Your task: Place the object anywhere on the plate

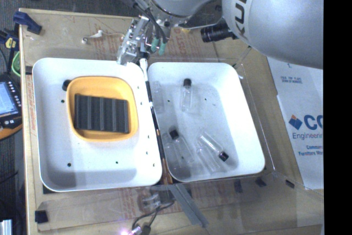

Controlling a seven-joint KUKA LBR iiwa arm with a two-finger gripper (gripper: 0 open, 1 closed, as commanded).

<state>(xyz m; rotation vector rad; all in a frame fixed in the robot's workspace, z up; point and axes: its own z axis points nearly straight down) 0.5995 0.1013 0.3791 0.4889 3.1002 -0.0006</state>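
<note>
Gripper (pixel 127 55) hangs above the back rim where both bins meet; spread or closed, can't tell. Dark ribbed block (pixel 102 114) lies flat on yellow plate (pixel 99 84) in left bin (pixel 49 118). Several clear black-capped vials (pixel 212 147) lie in right bin (pixel 231 113).

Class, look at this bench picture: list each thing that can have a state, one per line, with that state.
gripper: over the back rim where the two bins meet
yellow plate: flat in the left bin, loaded
dark ridged block: lying flat on the yellow plate
back vial: capped, on its side in the right bin
front-left vial: capped, on its side
front-right vial: capped, on its side
</note>
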